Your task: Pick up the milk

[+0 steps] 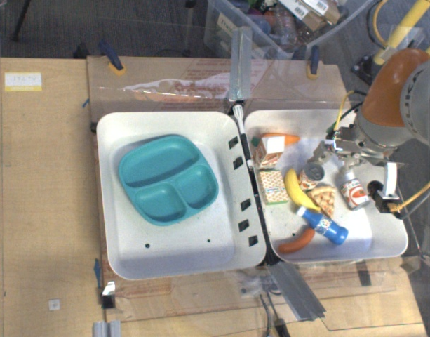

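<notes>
- left bin [130, 258]: holds a teal divided tray [168, 178], three compartments, lying slightly turned.
- right bin [383, 241]: holds a cluster of toy foods.
- milk [273, 151]: small carton, white and orange with a green cap, in the far left part of the right bin, just beside the central divider [244, 181]; nothing touches it from above.
- waffle-patterned box [273, 186]: just near of the milk.
- banana [298, 190]: to the right of that box, curving toward the near side.
- blue bottle [325, 227]: lying flat, near of the banana; a red sausage [297, 241] lies beside it at the near wall.
- red and white can [354, 193]: toward the right side of the bin.
- arm [397, 97]: grey with orange band, entering from the right.
- gripper [334, 154]: over the far right part of the right bin, well apart from the milk; whether the claw is apart or together cannot be told.
</notes>
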{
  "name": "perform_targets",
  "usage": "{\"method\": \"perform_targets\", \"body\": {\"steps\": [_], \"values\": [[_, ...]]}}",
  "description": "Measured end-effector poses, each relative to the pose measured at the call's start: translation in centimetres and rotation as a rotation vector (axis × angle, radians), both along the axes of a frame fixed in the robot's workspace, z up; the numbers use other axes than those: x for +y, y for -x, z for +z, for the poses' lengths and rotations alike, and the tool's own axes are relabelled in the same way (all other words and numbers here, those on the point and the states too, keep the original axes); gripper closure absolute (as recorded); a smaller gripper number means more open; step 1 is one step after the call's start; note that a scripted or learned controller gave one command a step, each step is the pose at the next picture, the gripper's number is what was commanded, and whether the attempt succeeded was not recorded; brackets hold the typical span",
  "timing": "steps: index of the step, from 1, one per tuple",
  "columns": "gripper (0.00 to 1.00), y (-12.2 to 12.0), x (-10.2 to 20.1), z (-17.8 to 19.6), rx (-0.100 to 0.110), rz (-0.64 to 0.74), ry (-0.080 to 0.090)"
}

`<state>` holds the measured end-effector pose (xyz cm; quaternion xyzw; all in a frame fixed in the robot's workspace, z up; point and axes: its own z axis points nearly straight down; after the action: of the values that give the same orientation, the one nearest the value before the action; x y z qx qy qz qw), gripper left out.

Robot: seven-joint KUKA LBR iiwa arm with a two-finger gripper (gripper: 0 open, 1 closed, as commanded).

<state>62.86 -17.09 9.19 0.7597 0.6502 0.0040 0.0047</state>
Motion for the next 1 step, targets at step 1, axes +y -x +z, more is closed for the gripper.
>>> {"method": "perform_targets", "body": {"steps": [1], "values": [[0.0, 7.33, -0.99, -0.01, -0.003, 0.027, 0.003]]}}
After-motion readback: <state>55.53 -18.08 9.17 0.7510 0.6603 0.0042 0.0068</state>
